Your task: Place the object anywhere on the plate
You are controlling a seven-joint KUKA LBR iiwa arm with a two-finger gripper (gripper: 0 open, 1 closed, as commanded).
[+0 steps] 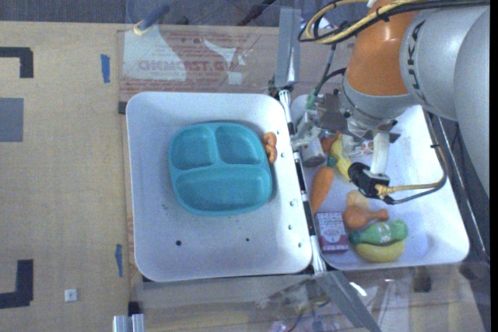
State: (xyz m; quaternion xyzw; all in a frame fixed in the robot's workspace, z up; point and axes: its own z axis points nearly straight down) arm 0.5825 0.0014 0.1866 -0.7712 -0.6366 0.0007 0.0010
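Low over the upper left part of the right bin point(436, 241): the tool point(339, 139), largely hidden under the wrist of the arm point(405, 50). Impossible to tell how far open, or whether anything is gripped; nothing plainly seen held. Impossible also to tell whether touching the toys beneath, or hanging just above them.

Just below the tool, a yellow piece point(340, 165), and beside that a carrot point(321, 188) lying at a slant near the bin's left wall. Further toward the near edge, a red box point(332, 232), a tan drumstick point(362, 215) and a green-and-yellow toy point(380, 240), close together.

Across the divide, in the left bin point(156, 245), a teal plate point(222, 169) with three compartments, all bare. Against its right rim, a small orange piece point(269, 146), wedged between plate and bin wall; on the rim or just off it, hard to say. All of it carried on the desk point(62, 190).

Judged as the picking step, not yet the placing: tool over the toy pile, well apart from the plate. Likely target the yellow piece or the carrot, though not certain which. Next move: secure a firm grip, lift clear of the neighbours and the bin walls, carry left over the divide, lower onto any compartment, then release.
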